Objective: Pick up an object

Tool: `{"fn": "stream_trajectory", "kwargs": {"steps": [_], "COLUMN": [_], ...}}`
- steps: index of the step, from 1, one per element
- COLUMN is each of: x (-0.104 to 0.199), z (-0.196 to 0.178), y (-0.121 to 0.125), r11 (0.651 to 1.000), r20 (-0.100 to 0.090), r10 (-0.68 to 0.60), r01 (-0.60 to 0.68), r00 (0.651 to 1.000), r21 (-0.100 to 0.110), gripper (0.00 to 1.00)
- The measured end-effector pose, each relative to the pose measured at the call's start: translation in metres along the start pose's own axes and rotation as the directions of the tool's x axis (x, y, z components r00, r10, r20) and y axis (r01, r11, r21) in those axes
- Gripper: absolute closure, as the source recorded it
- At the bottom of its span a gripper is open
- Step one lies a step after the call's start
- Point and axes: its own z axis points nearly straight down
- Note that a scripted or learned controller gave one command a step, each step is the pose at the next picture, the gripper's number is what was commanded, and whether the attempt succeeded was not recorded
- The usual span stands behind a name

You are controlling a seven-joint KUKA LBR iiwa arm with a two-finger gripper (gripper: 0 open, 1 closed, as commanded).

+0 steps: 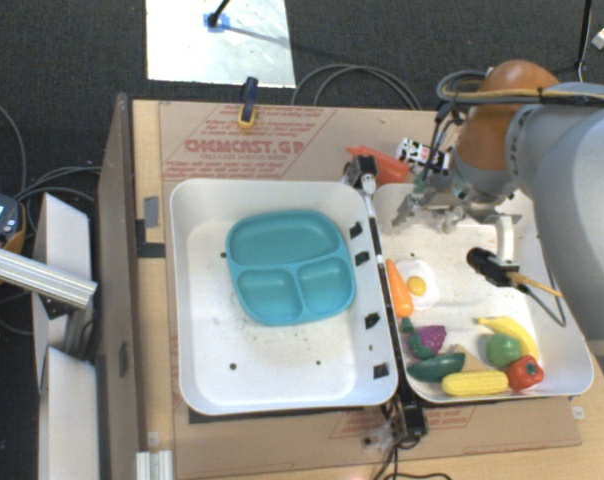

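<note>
Corn [472,383] lies at the near rim of the right bin [572,373], with a green pepper [437,366] and purple piece [428,338] just left of it, a tomato [524,371], lime [502,349] and banana [508,329] just beyond, and an egg [417,285] and carrot [397,286] farther up. Over that bin's far end hangs the gripper [444,211], touching nothing; whether it is spread or pressed together I cannot tell. A blue tray [289,266] sits in the left bin [204,368]
</note>
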Motion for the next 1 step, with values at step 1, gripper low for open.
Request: {"fn": "stream_trajectory", "kwargs": {"steps": [1], "x": [0.0102], "z": [0.0004], "y": [-0.0001], "r11": [1.0], "r20": [0.0], "r10": [-0.004], "r01": [0.004], "r00": [1.0], "r21": [0.001], "gripper": [0.0]}}
